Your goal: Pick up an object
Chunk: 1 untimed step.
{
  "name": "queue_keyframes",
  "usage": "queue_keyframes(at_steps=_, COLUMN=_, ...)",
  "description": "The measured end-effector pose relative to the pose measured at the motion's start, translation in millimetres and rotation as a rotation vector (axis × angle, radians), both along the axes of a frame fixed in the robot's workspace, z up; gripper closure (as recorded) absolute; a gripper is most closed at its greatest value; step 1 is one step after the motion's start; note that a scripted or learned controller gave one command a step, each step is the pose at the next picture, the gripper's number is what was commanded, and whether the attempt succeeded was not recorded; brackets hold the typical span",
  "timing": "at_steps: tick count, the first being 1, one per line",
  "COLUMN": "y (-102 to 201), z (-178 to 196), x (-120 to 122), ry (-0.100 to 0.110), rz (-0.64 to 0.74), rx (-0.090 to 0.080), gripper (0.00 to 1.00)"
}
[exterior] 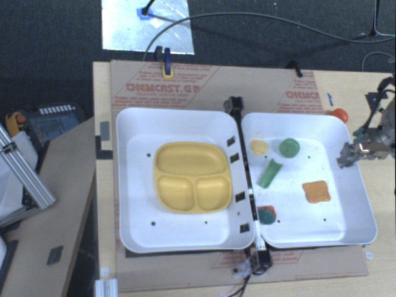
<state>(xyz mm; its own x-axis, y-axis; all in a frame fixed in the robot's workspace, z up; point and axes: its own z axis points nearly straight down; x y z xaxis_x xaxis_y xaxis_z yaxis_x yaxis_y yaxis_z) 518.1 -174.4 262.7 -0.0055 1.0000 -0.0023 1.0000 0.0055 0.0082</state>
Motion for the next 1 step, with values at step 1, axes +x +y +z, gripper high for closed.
queue_keyframes(at_steps=1, y=58.4, z=-9.3, x=-3.6, ry=0.007, rz=0.001, rx=0.002, gripper=1.0)
